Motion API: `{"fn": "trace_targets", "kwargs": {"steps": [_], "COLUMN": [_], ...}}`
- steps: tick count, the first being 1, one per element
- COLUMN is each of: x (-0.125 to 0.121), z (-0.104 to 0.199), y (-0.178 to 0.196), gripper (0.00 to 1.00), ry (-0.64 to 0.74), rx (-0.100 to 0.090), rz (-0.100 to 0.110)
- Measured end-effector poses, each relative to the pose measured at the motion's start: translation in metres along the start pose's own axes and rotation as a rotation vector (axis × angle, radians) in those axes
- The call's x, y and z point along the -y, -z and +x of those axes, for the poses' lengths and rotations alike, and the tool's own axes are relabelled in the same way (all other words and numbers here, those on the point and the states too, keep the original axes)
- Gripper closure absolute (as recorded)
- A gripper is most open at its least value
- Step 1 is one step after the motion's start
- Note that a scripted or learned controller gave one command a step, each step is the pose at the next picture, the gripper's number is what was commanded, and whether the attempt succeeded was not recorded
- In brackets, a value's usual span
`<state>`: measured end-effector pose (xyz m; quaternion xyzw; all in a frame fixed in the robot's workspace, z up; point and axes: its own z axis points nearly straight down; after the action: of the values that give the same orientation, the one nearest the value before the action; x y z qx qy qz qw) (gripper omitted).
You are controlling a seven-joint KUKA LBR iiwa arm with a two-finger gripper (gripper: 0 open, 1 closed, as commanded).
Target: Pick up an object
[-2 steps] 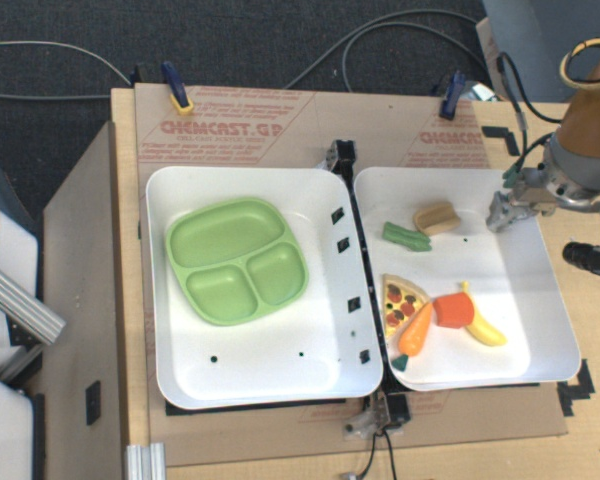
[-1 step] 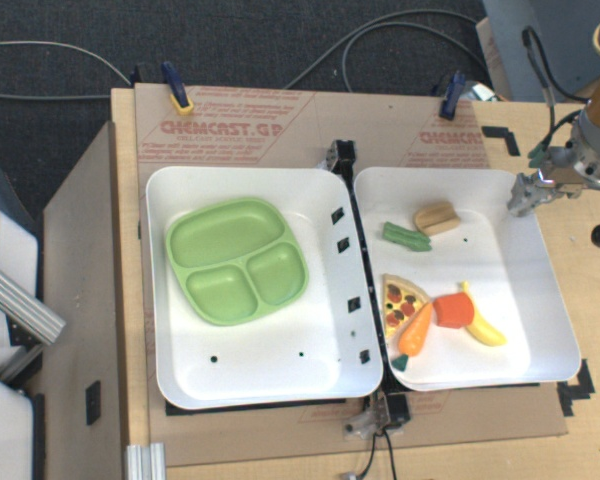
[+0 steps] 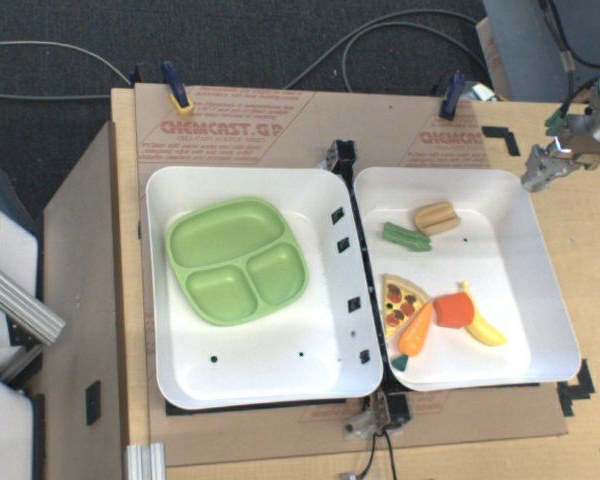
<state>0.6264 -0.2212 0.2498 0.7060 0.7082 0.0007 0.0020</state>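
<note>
gripper (image 3: pixel 542 168) hangs over the right bin's (image 3: pixel 540 268) far corner, finger state unclear, touching nothing

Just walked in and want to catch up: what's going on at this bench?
A robot arm's gripper sits past the right bin's far right corner, holding nothing. Toy food lies in that bin: a bread roll, green bean, pizza slice, carrot, tomato and banana. The left bin holds a green divided plate.

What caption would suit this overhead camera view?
Robot hand at the right bin's far corner, toy food inside; a green divided plate in the left bin.
</note>
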Motion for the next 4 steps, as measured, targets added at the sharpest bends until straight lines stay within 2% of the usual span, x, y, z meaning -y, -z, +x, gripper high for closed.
{"fn": "trace_targets", "kwargs": {"steps": [1, 2, 3, 4], "x": [0.009, 0.019, 0.038, 0.044], "z": [0.058, 0.118, 0.179, 0.225], "y": [0.002, 0.003, -0.006, -0.011], "gripper": [1.00, 1.00, 1.00, 1.00], "ry": [0.004, 0.005, 0.005, 0.004], "rx": [-0.006, -0.006, -0.006, -0.005], "rz": [0.011, 0.012, 0.014, 0.013]}}
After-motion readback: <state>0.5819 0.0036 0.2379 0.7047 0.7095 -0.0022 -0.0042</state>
